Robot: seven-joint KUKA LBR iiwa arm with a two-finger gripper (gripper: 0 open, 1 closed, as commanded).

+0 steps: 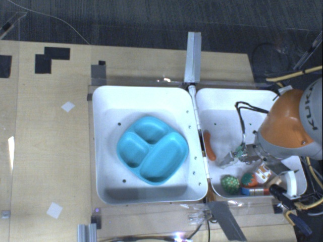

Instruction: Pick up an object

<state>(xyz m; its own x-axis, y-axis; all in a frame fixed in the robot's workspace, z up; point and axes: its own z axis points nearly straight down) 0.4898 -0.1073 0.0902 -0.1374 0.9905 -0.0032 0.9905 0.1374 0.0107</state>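
Observation:
My gripper (233, 157) hangs low in the right bin (222, 105), just right of an orange carrot-like piece (208, 146) lying along the bin's left wall. Its metal fingers point left toward that piece, and I cannot make out their gap. Below the gripper sits a green bumpy ball (230, 184). To the ball's right lies a small cluster of toys: a green one (247, 179), an orange-and-white one (261, 174), and a red-and-blue stick (251, 190).
The left bin (106, 110) holds a blue three-part divided plate (152, 149). A metal divider post (192, 57) stands behind the bins. The arm's orange band (287, 122) and cables cover the right bin's right side.

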